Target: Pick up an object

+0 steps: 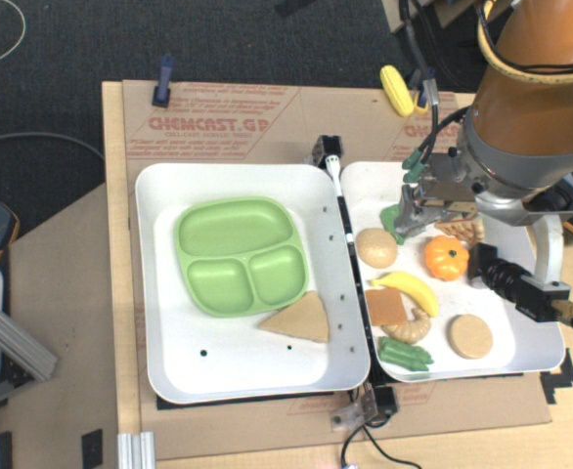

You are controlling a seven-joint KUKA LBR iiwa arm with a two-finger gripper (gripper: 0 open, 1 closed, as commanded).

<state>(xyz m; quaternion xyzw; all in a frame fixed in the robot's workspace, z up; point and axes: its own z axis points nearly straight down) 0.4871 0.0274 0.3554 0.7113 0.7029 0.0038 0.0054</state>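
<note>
- The gripper (416, 213) hangs low over the right bin's (531, 355) back edge, above a green piece (396, 225).
- Its opening can't be told (wrist hides it).
- Risk, judged: crowded bread roll (375, 248) and orange (446, 259) may get nudged, spoiling the grasp.

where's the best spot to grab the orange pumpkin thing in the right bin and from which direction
Probably across the middle of the orange pumpkin, coming straight down. It is round and squat, sits upright, and has bare bin floor in front of it. The banana lies close at its lower left, so keep the pincer fingers off that side.
</note>
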